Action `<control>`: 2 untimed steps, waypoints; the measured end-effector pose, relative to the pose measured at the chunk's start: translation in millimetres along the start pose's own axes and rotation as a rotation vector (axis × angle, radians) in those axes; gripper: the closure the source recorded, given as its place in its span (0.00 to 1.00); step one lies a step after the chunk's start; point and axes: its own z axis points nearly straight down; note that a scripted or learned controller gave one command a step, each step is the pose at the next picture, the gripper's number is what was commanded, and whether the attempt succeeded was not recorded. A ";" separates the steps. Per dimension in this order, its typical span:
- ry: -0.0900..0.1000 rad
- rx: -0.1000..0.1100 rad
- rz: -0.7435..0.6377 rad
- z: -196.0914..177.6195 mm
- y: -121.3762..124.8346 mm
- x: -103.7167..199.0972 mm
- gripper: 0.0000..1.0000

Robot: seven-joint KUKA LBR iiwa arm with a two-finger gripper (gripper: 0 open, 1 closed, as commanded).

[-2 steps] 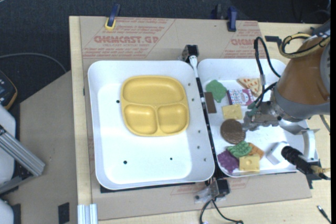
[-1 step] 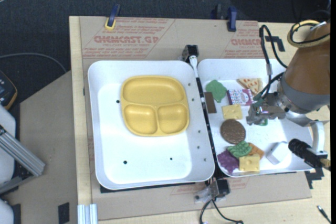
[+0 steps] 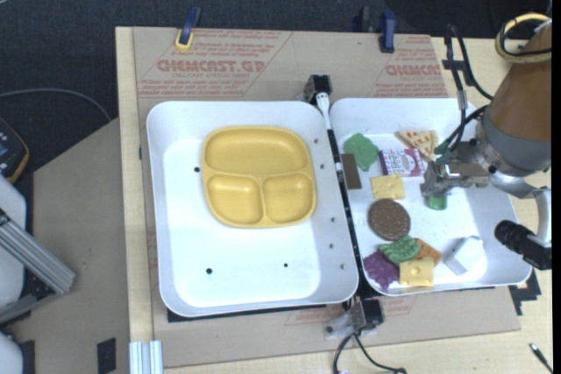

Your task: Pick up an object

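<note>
Reaching in from the right edge of the frame, the gripper point(image 3: 436, 188) is hanging over the right-hand bin point(image 3: 491, 274), just above a small green object point(image 3: 436, 201) at the middle right of the picture; the green piece is sitting directly under the metal tip, and whether the gripper is clenched on it or released cannot be told from this slanted view. Behind the gripper, the grey arm point(image 3: 526, 114) with its orange band is filling the right side of the frame. Inside the same bin, a green leaf-shaped piece point(image 3: 361, 150) is lying near the upper left corner, with a brown bar point(image 3: 351, 172) just beside it along the bin's left wall. A purple and white packet point(image 3: 401, 161) is resting between the leaf and the gripper, and an orange pizza-like slice point(image 3: 418, 140) is sitting above it. A yellow square point(image 3: 387, 187) is lying below the packet, and a round brown cookie point(image 3: 387, 219) is sitting lower still. Toward the bottom of the bin, a cluster of purple, green, orange and yellow pieces point(image 3: 401, 263) is bunching together, and a white block point(image 3: 465, 254) is resting to their right. In the left-hand bin point(image 3: 175, 215), a yellow divided plate point(image 3: 259, 174) is lying in the upper half.
</note>
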 end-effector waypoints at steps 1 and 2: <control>0.002 0.004 -0.003 9.3 15.1 35.3 1.00; 0.002 0.003 -0.001 7.9 15.7 49.7 1.00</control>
